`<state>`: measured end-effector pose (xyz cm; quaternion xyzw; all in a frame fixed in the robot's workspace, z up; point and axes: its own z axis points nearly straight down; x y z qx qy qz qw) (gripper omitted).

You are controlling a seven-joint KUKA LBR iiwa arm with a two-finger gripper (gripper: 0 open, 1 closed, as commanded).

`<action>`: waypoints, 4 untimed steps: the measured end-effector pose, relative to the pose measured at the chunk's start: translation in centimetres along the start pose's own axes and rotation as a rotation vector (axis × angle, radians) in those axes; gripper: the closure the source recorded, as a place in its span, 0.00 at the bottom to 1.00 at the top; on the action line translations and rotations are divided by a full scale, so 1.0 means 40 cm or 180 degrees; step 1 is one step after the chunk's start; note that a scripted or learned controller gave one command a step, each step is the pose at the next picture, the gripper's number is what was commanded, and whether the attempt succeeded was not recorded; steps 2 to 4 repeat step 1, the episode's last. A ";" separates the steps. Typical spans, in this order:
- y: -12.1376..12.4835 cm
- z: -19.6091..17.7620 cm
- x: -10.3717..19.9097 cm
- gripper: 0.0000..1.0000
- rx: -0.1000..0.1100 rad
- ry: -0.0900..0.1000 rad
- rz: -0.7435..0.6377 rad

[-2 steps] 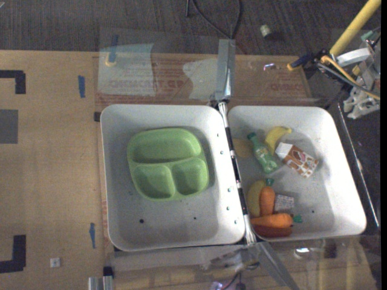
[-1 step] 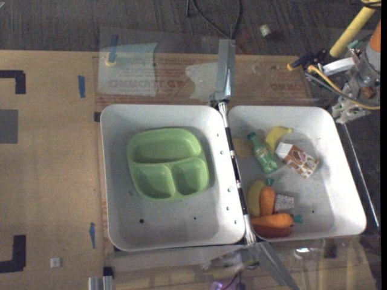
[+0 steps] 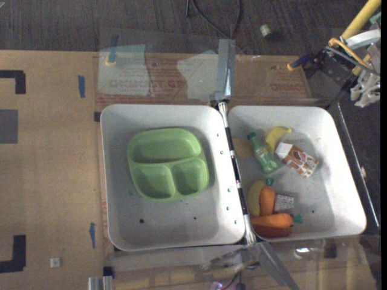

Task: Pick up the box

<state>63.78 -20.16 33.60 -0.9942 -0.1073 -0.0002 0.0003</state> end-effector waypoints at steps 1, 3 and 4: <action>0.052 -0.232 0.052 1.00 -0.0001 0.0000 0.0028; 0.052 -0.232 0.052 1.00 -0.0001 0.0000 0.0028; 0.052 -0.232 0.052 1.00 -0.0001 0.0000 0.0028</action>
